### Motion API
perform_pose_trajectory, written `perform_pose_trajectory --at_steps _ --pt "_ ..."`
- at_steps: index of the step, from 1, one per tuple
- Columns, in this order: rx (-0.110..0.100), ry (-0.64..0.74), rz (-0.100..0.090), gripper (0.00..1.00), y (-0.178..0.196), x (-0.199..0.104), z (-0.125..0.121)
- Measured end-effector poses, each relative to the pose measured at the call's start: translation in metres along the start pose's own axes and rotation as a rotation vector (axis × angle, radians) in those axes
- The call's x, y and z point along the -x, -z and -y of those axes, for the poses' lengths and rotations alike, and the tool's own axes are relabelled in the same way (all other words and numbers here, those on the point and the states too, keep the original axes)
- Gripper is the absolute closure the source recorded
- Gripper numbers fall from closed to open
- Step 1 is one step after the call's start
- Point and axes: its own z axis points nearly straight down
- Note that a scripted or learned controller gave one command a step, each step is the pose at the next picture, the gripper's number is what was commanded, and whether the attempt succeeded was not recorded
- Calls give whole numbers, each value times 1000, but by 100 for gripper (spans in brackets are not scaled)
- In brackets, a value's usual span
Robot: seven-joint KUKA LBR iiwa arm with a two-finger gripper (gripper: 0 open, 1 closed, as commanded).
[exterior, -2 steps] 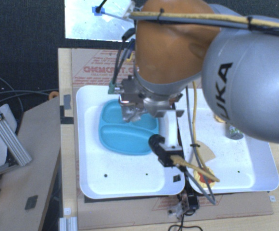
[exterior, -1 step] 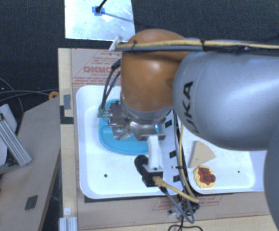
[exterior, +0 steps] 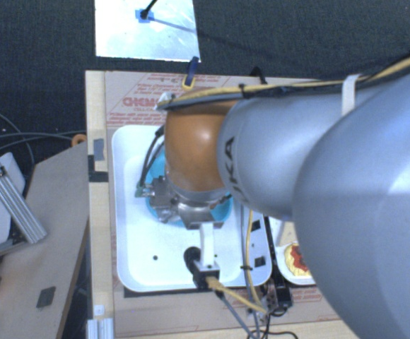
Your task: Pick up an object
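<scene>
Mostly hidden, the blue object lies in the view's left bin, under the wrist; its long axis and heading cannot be read; the pincer hangs over it, clenched or released I cannot tell; judged best: descend squarely over its middle, clear of the bin wall.

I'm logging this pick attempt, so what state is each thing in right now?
arm: reaching in from the right, wrist down over the left bin.
left bin: flat on the bench, partly covered by the arm.
blue object: lying in the left bin, mostly hidden under the wrist.
right bin: largely hidden by the arm.
red-and-yellow item: lying in the right bin, untouched.
</scene>
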Motion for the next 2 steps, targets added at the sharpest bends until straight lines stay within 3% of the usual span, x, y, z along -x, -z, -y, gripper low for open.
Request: perform_pose_trajectory --at_steps 1,2 --pt "7 -2 -2 100 -85 16 -65" --pt "-29 5 -11 100 -92 9 -130"
